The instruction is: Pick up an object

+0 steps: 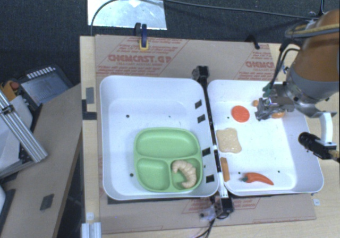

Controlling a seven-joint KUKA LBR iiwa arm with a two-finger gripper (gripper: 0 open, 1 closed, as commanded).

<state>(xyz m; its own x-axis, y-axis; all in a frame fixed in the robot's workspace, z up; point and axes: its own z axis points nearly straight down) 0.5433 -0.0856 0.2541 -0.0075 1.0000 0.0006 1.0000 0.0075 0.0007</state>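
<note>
Croissant (185, 173) in green tray (159, 149), far left of gripper (264, 108) | cardboard (139, 57) reads CHEMCAST GP | gripper's opening: cannot tell

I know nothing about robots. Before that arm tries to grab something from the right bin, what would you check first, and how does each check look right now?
1. Things to pick lie in the right bin: ok. A red disc, a beige piece and a red pepper lie there.
2. Those three lie apart from each other: ok.
3. Gripper is over the right bin: ok, just right of the red disc.
4. Gripper free of any load: cannot tell; something small and orange shows beside it.
5. Pepper has room from the bin's wall: not ok, it lies near the front edge.
6. Green tray in the left bin is out of the way: ok.
</note>
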